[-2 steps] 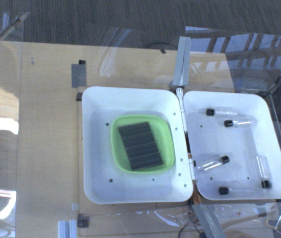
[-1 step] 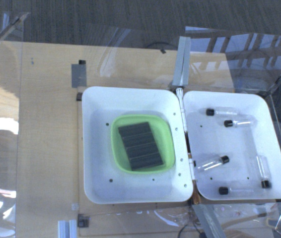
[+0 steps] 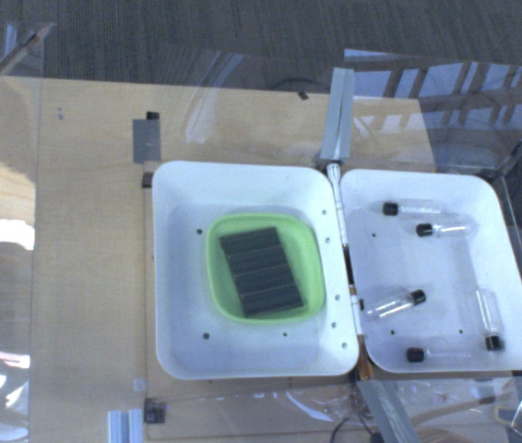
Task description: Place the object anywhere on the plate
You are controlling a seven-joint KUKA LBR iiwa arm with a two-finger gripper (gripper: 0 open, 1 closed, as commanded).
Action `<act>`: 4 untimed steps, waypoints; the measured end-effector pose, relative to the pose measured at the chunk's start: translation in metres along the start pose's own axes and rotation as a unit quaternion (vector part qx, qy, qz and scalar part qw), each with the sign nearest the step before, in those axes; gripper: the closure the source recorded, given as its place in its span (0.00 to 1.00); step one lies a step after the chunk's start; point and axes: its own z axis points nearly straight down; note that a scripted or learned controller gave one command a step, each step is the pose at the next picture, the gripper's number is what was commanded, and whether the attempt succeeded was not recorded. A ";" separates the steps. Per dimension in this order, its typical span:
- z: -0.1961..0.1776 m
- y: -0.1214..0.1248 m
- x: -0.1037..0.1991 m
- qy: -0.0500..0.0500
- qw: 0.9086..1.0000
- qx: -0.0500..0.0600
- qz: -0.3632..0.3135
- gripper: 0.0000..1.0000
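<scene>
Bench (image 3: pixel 86 247): showing pale, matt wood grain.
Bins (image 3: pixel 243 178): appearing as smooth white plastic.
Plate (image 3: pixel 312 247): looking glossy, green plastic.
Block (image 3: pixel 261 272): presenting a dark, matt, ribbed surface.
Tubes (image 3: pixel 396 304): appearing clear, black-capped.

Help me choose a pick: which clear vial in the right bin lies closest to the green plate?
The vial near the right bin's left-centre, black cap pointing right. The other four lie farther from the green plate.

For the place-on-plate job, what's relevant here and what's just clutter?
Relevant:
- green plate in the left bin
- dark ribbed block, already lying on the plate

Clutter:
- five clear black-capped vials scattered in the right bin
- metal bracket behind the bins
</scene>
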 end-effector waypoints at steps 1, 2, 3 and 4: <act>0.000 0.000 0.000 0.000 0.995 0.000 -0.096 0.00; 0.021 0.000 0.000 0.000 0.980 -0.001 -0.201 0.00; -0.001 0.000 0.000 -0.001 0.942 -0.001 -0.335 0.00; -0.001 0.000 0.000 -0.001 0.952 -0.001 -0.305 0.00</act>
